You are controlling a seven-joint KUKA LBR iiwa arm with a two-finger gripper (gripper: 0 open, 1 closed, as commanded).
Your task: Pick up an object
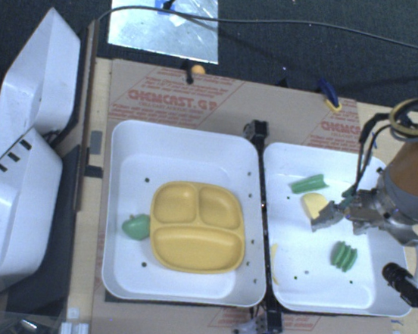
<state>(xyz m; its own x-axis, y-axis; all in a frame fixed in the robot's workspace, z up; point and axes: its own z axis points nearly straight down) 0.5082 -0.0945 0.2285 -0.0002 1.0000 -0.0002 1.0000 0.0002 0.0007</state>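
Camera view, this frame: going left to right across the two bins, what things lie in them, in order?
Small green piece → yellow divided plate → pale sliver by the right bin's left wall → green bean-like piece → ridged green piece.

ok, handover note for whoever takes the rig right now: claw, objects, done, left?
Claw: low in the right bin, tip beside the pale yellow piece; nothing seen between its fingers.
Right bin also holds a green wedge and a ridged green piece.
Left bin: yellow divided plate, green piece at its left edge.
Done: no pick yet.
Left: grasp one object and lift it.
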